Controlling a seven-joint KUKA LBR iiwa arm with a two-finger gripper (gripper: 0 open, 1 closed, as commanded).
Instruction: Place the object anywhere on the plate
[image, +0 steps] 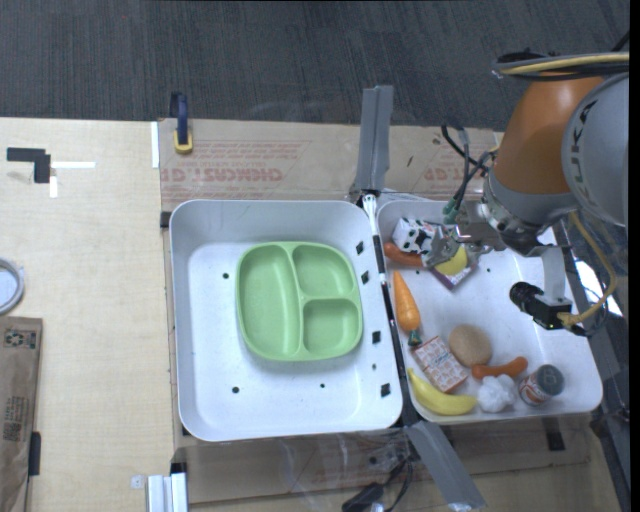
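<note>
A green plate (299, 300) with three compartments lies in the left white bin (200, 330), and nothing rests on it. My gripper (447, 243) hangs low over the back left part of the right bin (575, 345). It is directly above a small yellow object (456, 264) that lies on a purple piece. Whether it touches the yellow object is hidden by the wrist. A black-and-white toy cow (408, 236) stands just left of the gripper.
The right bin also holds an orange carrot (405, 301), a banana (440, 398), a snack packet (440, 362), a brown roll (470, 345), a white lump (495, 396) and a small can (545, 383). A metal divider (375, 150) rises between the bins.
</note>
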